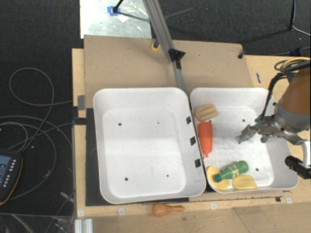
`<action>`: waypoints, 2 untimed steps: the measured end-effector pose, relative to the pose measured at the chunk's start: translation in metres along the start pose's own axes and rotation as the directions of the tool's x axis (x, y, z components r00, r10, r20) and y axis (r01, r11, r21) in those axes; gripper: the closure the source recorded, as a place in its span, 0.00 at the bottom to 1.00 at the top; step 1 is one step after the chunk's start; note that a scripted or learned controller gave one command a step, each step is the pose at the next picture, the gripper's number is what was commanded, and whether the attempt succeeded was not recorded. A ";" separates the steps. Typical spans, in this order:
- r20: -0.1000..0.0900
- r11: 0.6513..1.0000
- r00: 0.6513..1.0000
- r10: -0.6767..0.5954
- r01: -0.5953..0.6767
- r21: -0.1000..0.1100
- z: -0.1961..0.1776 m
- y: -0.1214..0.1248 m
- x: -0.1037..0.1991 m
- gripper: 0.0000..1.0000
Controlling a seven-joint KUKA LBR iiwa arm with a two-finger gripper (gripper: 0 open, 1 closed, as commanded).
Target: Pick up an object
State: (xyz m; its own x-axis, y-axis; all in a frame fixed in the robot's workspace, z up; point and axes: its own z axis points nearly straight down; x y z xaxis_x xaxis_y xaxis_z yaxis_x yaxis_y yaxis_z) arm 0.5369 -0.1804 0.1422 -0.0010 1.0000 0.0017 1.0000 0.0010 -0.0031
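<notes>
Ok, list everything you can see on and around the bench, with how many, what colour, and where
Bins: two, white, side by side on the bench.
Bread roll: one, tan, right bin, near its top left corner.
Carrot: one, orange, right bin, along its left wall below the roll.
Bottle: one, green, right bin, near the bottom edge.
Yellow pieces: two, yellow, right bin, one either side of the bottle.
Pear-shaped toy: one, orange-brown, on the bench just below the left bin.
Pole: one, grey, slanting in from the top toward the bins.
Handheld device: one, dark with orange trim, on the floor at far left among cables.
Gripper: one, grey, over the right bin's right half.
</notes>
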 end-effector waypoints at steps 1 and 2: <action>0.003 1.000 1.000 0.000 0.000 -0.007 -0.014 0.002 -0.001 1.00; 0.004 1.000 1.000 -0.003 0.003 -0.010 -0.068 -0.005 0.003 1.00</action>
State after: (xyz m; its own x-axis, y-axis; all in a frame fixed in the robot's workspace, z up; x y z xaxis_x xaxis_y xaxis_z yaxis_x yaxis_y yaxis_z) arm 0.5318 -0.1773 0.2099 -0.0044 1.0000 -0.0022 1.0000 0.0045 0.0073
